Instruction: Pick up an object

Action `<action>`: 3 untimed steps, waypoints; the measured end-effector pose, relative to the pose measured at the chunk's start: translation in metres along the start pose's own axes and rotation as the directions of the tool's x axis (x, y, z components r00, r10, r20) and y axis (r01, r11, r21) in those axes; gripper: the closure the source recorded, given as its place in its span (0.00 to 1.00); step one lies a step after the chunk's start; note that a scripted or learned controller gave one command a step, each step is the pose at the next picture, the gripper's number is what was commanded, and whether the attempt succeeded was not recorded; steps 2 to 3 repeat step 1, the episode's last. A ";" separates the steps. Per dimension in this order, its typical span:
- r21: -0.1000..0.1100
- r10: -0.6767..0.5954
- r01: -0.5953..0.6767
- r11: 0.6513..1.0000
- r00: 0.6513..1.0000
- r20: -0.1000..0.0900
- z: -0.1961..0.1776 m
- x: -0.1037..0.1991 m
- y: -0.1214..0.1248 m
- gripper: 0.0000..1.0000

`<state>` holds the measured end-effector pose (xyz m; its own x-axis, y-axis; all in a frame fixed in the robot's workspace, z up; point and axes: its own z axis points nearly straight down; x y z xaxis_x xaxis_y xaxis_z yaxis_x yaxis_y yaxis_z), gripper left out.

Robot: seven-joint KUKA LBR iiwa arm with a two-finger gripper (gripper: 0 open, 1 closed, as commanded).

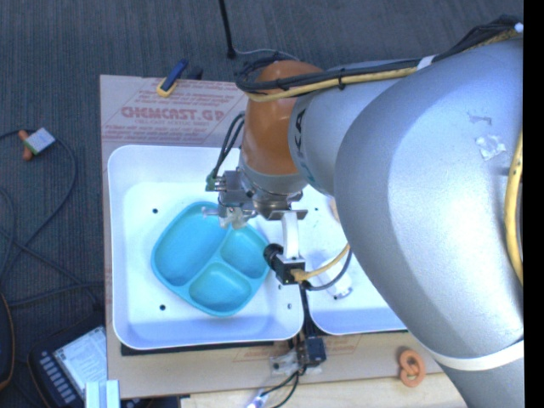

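Your tool (235, 217) is hovering at the upper rim of the blue tray (212, 258), lying in the left bin (136, 189) at frame centre-left. Finger state: cannot tell. Straddle the rim squarely before closing.

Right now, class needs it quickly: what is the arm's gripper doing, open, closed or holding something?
Gripper: over the blue three-compartment plastic plate in the left white bin; open or closed cannot be told.
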<state>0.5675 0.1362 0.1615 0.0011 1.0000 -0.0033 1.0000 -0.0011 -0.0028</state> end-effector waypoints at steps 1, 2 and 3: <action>-0.002 -0.005 0.005 1.000 1.000 -0.003 -0.072 0.090 -0.006 1.00; -0.002 -0.005 0.005 1.000 1.000 -0.003 -0.072 0.090 -0.006 1.00; -0.002 -0.005 0.005 1.000 1.000 -0.003 -0.072 0.090 -0.006 1.00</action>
